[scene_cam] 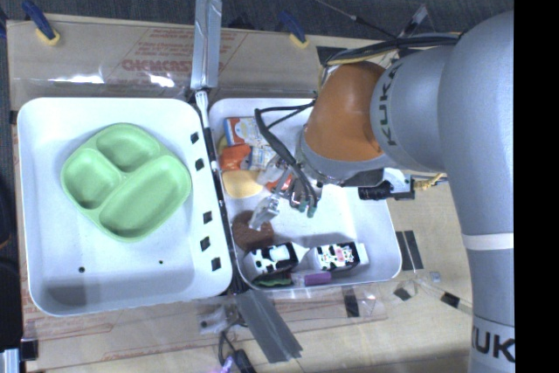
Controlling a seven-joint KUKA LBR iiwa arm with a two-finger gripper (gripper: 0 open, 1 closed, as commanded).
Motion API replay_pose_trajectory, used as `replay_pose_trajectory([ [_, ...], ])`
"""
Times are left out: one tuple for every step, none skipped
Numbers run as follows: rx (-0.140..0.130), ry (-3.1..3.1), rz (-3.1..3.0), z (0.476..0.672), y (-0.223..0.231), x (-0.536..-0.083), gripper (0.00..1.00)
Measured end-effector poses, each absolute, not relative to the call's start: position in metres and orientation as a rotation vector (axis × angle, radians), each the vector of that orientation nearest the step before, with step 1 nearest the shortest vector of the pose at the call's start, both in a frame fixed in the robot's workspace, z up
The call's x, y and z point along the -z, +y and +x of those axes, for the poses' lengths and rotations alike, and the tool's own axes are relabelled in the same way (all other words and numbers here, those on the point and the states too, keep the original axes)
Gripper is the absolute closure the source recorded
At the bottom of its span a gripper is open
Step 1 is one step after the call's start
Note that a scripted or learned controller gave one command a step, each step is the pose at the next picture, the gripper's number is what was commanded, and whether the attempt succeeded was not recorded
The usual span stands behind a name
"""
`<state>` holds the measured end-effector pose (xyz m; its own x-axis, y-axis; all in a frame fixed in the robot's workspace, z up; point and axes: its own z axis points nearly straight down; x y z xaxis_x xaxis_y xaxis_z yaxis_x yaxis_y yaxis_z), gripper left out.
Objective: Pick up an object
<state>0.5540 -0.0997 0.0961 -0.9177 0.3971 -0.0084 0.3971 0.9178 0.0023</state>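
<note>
The grey arm (pixel 437 109) with its orange band reaches over the right bin (pixel 377 233). Its gripper (pixel 293 196) hangs among the clutter; whether it grips anything cannot be told. A brown object (pixel 251 231) lies just beside it, lower left.

The thick, smooth grey metal robot arm (pixel 476 144) carries dark "KUKA" lettering on its casing beside a rounded, glossy orange band (pixel 345 113), and again near its lower end. Thin black cables (pixel 279 122) loop out from the orange band, and more dark cables run over the top of it. Below the band sits a small metallic two-finger gripper (pixel 293 196) with dark fittings.
</note>
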Motion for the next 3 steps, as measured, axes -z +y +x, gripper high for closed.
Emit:
replay_pose_trajectory([
  [-0.002, 2.876, 1.255, 0.586, -0.099, -0.095, 0.00],
  [0.001, 2.831, 1.356, 0.596, -0.162, -0.124, 0.00],
  [-0.002, 2.822, 1.373, 0.590, -0.096, -0.095, 0.00],
])
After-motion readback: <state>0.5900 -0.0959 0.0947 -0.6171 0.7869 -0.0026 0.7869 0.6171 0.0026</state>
